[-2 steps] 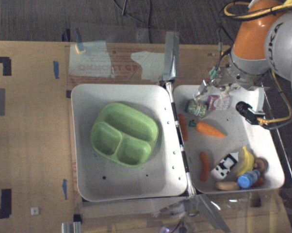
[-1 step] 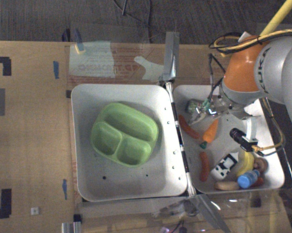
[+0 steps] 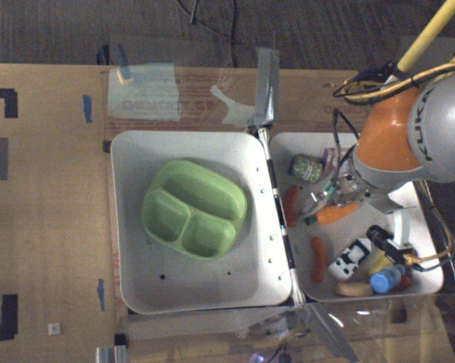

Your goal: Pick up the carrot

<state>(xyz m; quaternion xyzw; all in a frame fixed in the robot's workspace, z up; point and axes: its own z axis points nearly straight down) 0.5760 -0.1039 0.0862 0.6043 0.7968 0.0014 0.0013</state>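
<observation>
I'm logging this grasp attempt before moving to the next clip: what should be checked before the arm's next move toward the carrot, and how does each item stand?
1. Carrot located: ok, it lies in the right bin, orange, slanted, near the middle.
2. Gripper placed over the carrot: ok, it sits at the carrot's left, greenish end.
3. Finger state: cannot tell, cables and the wrist blur them.
4. Carrot actually between the fingers: cannot tell, so no hold can be claimed.
5. Neighbours clear of the grasp: not ok, a red sausage-like piece lies close on the left.
6. Green divided plate out of the way: ok, it sits in the left bin.
</observation>
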